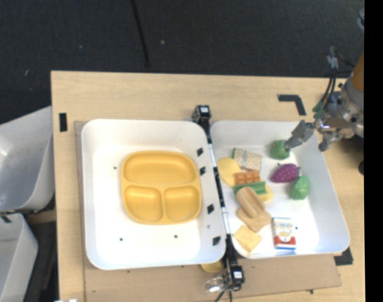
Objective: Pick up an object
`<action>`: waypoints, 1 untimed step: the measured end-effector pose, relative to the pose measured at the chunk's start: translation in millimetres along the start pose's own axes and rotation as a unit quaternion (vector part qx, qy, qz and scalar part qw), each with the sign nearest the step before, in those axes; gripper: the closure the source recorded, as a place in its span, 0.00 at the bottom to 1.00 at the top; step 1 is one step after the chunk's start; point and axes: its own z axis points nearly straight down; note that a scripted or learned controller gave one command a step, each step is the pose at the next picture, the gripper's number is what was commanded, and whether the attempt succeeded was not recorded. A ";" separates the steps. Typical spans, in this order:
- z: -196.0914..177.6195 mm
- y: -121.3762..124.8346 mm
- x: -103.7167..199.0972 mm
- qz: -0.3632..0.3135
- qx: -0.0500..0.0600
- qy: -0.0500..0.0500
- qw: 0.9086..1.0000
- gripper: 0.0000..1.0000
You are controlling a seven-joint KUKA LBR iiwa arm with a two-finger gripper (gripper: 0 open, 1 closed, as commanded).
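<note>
The right bin (327,216) holds several toy foods. Among them are a small green piece (278,148), a purple grape bunch (285,172), a green vegetable (299,187), a yellow disc (227,168), a cracker (247,159), a bread roll (251,207), a cheese wedge (247,238) and a small carton (283,233). My gripper (312,138) hangs over the bin's far right corner, open, with nothing between its fingers. One fingertip (295,139) sits just right of the small green piece; I cannot tell if they touch.
The left bin (100,231) holds a yellow divided plate (160,186). Black clips (202,112) mark the divider between the bins. A white container (18,159) stands off the bench's left side.
</note>
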 end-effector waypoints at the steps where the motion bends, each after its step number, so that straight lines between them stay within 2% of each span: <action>1: 84.0 -84.9 88.6 -0.003 0.007 0.003 1.000 0.00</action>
